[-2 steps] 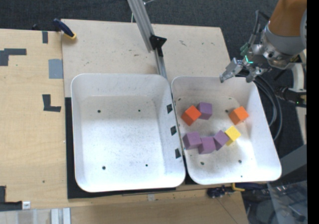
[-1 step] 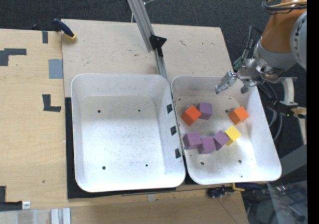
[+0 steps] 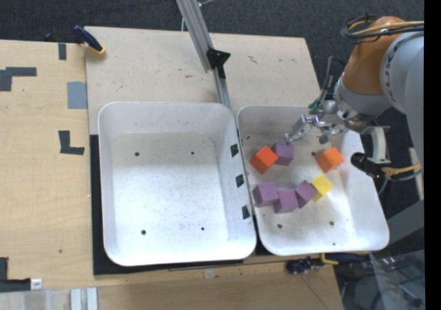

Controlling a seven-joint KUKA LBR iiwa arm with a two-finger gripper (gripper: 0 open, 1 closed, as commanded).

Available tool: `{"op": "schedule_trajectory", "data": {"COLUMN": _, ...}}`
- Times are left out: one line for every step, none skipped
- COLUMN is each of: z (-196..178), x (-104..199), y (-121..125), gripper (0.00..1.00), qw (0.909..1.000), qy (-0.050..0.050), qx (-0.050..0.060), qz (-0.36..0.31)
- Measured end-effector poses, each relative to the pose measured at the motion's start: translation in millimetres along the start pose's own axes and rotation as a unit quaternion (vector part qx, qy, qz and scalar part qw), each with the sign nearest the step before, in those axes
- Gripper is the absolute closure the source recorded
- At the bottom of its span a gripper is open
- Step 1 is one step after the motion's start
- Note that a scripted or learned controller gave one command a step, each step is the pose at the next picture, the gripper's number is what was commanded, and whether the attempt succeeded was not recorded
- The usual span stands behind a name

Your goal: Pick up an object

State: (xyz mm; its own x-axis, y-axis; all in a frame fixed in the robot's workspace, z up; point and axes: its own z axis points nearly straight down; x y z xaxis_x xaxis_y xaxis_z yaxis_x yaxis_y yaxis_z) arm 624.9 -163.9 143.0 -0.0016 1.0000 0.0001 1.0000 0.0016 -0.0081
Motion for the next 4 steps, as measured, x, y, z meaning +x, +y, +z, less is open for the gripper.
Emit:
{"op": "schedule_trajectory", "data": {"z": 27, "x": -1, "y": 7, "gripper": 0.0, "qw": 0.9999, "qy": -0.002, "qx": -0.014, "qz": -0.001}}
{"op": "schedule_trajectory", "data": {"z": 19, "x": 1, "y": 7, "gripper": 1.0, "qw": 0.9999, "qy": 0.0, "qx": -0.012, "qz": -0.001}}
{"op": "schedule_trajectory", "data": {"z": -45, "x": 3, "y": 5, "gripper": 1.0, "qw": 1.0, "qy": -0.001, "qx": -0.007, "qz": 0.0}}
{"op": "schedule_trajectory", "data": {"z": -76, "x": 4, "y": 6, "gripper": 1.0, "qw": 1.0, "qy": 0.0, "qx": -0.005, "qz": 0.0}}
